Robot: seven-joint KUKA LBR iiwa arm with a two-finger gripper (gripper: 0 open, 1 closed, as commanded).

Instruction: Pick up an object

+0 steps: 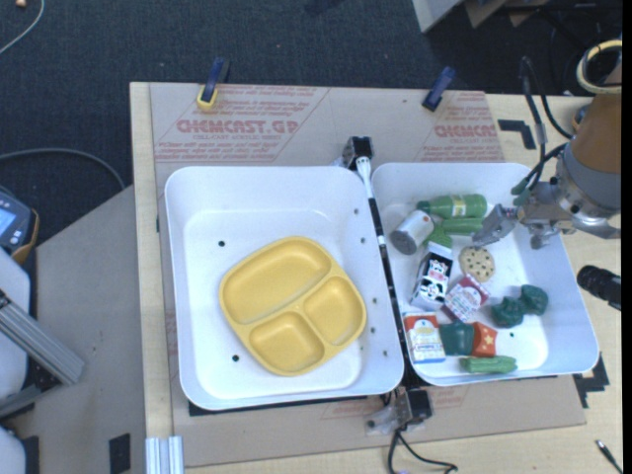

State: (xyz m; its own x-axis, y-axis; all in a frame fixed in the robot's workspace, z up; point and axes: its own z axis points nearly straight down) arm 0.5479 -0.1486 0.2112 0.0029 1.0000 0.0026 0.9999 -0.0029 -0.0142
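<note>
The right bin [563, 265] holds a jumble of small items. A green bottle [456, 206] lies near its back, with a grey can [411, 231] to its left and a round cookie [477, 262] below it. A cow-patterned carton [432, 277], a pink-and-white packet [462, 299], a red-and-white box [424, 337], dark green toys [517, 305] and a green pod [487, 364] lie toward the front. My gripper [517, 229] hangs over the bin's back right part, just right of the bottle, open with nothing between its fingers [494, 227].
The left bin [197, 205] holds a yellow divided plate [292, 304]. A black divider strip [380, 255] runs between the bins. Blue clamps [211, 85] [438, 89] hold the cardboard at the back. Cables trail at the arm's right.
</note>
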